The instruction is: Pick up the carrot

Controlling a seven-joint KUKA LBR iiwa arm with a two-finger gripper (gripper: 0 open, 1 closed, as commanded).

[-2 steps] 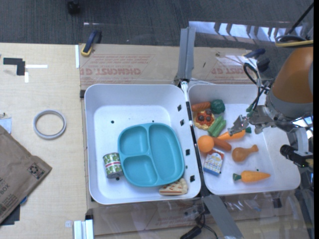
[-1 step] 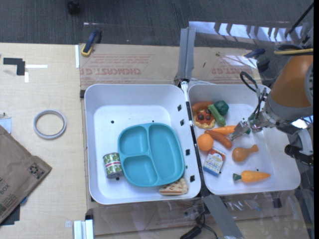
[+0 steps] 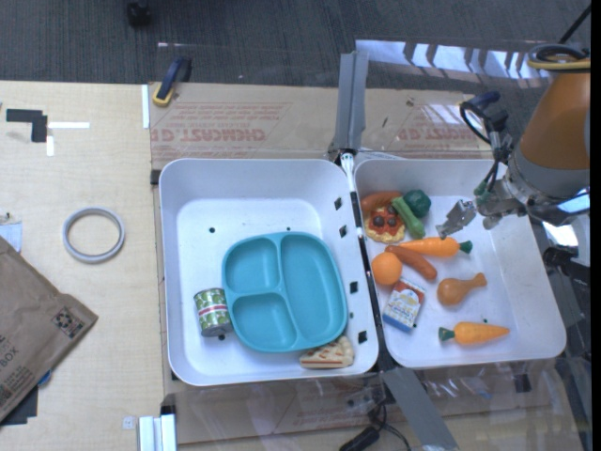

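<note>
Orange carrot (image 3: 430,246) lies beside sausage (image 3: 414,263); gripper (image 3: 457,218) jaws' state unclear.

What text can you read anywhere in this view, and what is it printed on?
"CHEMCAST", upside down: brown cardboard sheet behind the bins.
"BOX": brown cardboard box at left edge.
Green-labelled can: print too small to read.
Small white carton: print blurred.

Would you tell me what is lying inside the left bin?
The left bin holds a teal divided plate, a small can beside it, and a sandwich piece partly tucked under the plate's edge, so its hidden part cannot be seen.
</note>
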